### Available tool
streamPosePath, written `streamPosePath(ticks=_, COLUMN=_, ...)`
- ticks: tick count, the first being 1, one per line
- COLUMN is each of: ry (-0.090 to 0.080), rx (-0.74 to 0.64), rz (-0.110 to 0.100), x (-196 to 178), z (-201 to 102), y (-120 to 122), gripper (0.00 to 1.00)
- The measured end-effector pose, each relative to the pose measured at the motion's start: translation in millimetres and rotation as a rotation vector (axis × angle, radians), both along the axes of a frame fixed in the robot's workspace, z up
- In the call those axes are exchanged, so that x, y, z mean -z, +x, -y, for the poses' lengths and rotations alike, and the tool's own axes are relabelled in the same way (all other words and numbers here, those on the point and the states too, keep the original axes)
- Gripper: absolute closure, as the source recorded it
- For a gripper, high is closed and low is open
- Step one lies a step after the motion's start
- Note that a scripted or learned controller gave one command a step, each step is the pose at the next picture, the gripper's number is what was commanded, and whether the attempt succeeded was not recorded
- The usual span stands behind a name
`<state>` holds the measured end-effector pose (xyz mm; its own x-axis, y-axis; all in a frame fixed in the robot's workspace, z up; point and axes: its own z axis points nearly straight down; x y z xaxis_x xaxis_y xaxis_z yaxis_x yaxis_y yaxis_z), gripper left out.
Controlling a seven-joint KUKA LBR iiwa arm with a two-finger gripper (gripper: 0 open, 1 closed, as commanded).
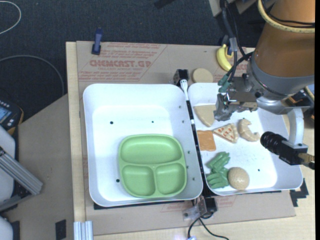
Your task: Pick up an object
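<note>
My gripper (223, 111) hangs low over the upper left part of the right bin (265, 184). Just left of it lies a beige wedge (203, 115). Below it sits a pizza slice (226, 132), with a curved beige piece (247, 129) to the right. Further toward the front of the bin are an orange square (206, 140), a bunch of green beans (217, 162) and a round tan ball (238, 177). The arm's wrist covers the bin's back right corner.
The left bin (100, 109) holds a green three-compartment plate (151, 164). Behind the right bin lie a beige disc (202, 75) and a yellow object (225, 58). A blue clip (97, 41) sits at the board's back left. A black fixture (277, 146) juts over the right bin.
</note>
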<state>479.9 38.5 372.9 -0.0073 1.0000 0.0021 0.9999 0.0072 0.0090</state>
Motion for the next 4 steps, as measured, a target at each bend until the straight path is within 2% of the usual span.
streamPosePath(ticks=1, ry=-0.002, rx=0.001, rz=-0.017, x=57, z=-60, y=-2, gripper=1.0)
streamPosePath(ticks=2, ry=0.001, rx=0.008, rz=0.013, x=-126, z=-20, y=0, gripper=1.0)
streamPosePath(ticks=3, ry=-0.003, rx=0.007, rz=-0.017, x=-27, z=-44, y=-1, gripper=1.0)
streamPosePath(ticks=4, ry=-0.002, rx=0.006, rz=-0.005, x=-42, z=-43, y=0, gripper=1.0)
